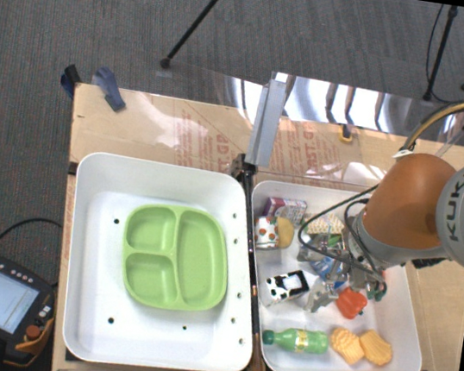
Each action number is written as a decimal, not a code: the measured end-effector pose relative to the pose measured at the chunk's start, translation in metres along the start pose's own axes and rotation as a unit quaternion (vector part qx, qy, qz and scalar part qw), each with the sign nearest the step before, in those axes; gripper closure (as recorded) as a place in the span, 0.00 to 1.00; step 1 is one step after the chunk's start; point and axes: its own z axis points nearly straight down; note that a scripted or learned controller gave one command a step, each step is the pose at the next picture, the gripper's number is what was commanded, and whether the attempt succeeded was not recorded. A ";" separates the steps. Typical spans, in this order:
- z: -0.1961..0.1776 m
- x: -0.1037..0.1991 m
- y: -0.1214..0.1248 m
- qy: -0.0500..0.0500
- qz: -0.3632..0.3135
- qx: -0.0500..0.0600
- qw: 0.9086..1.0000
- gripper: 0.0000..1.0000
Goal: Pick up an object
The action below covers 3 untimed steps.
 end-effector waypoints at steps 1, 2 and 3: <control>-0.002 -0.065 -0.074 -0.001 0.114 0.000 0.993 0.00; -0.002 -0.051 -0.079 -0.001 0.090 0.000 0.996 0.00; -0.002 -0.029 -0.069 -0.001 0.083 0.000 0.997 0.00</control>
